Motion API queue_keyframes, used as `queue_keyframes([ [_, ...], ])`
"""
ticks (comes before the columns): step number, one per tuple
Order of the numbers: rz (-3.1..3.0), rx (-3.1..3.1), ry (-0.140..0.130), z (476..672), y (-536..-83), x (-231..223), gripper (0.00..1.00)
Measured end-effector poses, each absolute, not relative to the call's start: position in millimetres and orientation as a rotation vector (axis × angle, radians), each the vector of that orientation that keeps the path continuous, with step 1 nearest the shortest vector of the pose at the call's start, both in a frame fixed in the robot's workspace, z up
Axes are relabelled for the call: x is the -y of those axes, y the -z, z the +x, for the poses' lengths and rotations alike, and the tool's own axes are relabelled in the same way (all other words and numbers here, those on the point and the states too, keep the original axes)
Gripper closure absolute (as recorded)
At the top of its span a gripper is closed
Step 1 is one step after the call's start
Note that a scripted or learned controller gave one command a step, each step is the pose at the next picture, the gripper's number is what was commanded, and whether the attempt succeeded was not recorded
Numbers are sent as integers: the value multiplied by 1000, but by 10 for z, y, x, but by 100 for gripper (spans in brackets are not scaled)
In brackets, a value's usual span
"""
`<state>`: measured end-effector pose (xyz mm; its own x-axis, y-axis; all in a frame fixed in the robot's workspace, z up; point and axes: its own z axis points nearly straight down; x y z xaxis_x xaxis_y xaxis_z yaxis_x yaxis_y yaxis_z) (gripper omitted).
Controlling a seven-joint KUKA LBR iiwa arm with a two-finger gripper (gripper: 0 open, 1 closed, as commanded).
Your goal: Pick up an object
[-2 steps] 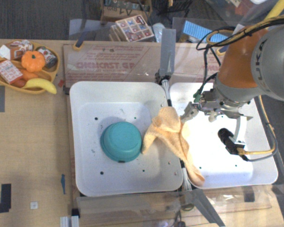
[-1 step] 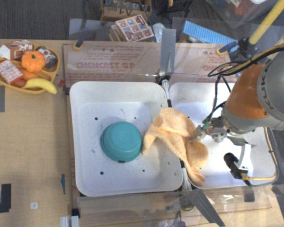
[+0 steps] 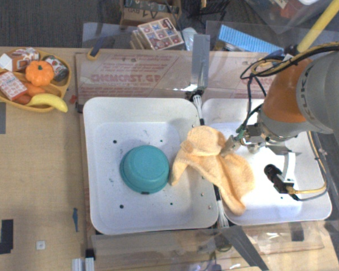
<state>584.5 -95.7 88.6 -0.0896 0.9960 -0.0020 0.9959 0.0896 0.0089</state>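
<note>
The two shallow white plastic bins [image 3: 101, 123] are being bridged by the limp, crumpled yellow-orange cloth [image 3: 217, 165], which is being draped over their shared rim, most likely because it is being lifted at its right edge. There the cloth is being met by the grey two-finger gripper [image 3: 233, 143]; whether anything is being pinched cannot be told. A round teal plastic bowl [image 3: 145, 169] is being left upside down in the left bin, just beside the cloth.

Arm [image 3: 311, 89] cut by right edge; cloth [image 3: 217, 165] hides bin divider.
</note>
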Motion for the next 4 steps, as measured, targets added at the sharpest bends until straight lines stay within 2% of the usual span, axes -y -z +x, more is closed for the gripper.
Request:
queue_keyframes([
  [1, 1856, -2526, -8, 5361, -888, 1014, 0],
  [2, 1860, -2516, -14, 5377, -1005, 1036, 100],
  [3, 1979, -2437, 0, 6057, -2209, 432, 100],
  [4, 1916, -2486, -1, 6020, -2747, 468, 100],
])
